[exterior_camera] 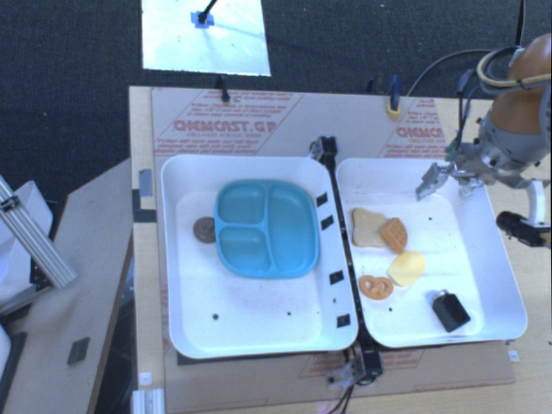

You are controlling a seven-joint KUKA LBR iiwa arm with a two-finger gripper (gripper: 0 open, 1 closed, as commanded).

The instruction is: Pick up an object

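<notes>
Arm: it reaches in from the right, grey with an orange band, and hangs over the far right part of the right bin.
Gripper: the gripper is up near the back of that bin. Its 2 fingers look spread apart with nothing between them, though they are small here, so this is a best guess.
Things to pick: 5 things lie in the right bin. A slice of toy bread touches a small orange pastry. Just below sit a yellow round piece and a little pretzel. A black block lies near the front, apart from the rest.
Left bin: the left bin has a blue tray with 3 parts, and a small brown disc touching the tray's left edge.
Done: nothing is picked up yet. All the things rest on the bin floors.
Left to do: go down to 1 thing, close on it, and lift it. The bread and pastry are nearest to the gripper.
</notes>
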